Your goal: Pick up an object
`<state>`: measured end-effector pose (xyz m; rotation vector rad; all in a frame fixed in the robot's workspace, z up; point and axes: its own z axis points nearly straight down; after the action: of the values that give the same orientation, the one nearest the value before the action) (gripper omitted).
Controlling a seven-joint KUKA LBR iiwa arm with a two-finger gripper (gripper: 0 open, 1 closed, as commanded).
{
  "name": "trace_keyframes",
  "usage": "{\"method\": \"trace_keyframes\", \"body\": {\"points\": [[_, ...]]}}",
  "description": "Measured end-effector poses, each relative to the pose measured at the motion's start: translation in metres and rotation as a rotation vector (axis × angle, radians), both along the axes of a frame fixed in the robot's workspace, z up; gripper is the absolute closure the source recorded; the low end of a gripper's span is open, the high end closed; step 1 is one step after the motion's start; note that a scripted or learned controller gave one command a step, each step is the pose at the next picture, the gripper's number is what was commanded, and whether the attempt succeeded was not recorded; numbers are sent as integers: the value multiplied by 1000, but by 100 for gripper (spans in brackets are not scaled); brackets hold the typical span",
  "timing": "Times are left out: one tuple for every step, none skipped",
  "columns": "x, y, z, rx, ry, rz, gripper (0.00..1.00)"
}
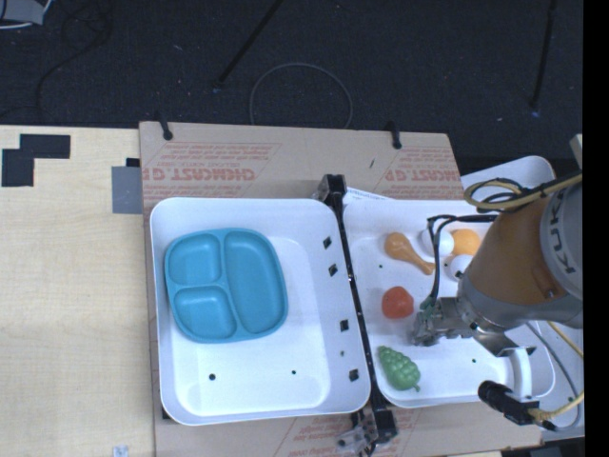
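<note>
The arm's gripper [430,327] hangs low in the right bin [495,388], beside a red tomato [398,302] and above green grapes [400,367]; whether it is spread or pinching cannot be told. A tan drumstick [409,251] and an orange fruit [465,241] lie behind. The left bin [247,393] holds a blue divided plate [225,284]. Mirrored red print on the cardboard [285,165] is unreadable; "KU" shows on the arm [533,265].

Two bins sit side by side on the table [67,284]. The left bin [314,379] holds a divided tray [225,284]. The right bin [366,255] holds a drumstick [407,252] at frame top, a tomato [398,303] below it, and grapes [400,367] lowest.
</note>
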<state>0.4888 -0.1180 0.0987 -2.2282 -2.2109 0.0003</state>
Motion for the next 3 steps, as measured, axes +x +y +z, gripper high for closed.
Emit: {"method": "trace_keyframes", "body": {"points": [[2,3,62,-2,-4,8,100],[4,1,104,-2,-4,8,100],[5,0,142,-2,-4,8,100]]}}
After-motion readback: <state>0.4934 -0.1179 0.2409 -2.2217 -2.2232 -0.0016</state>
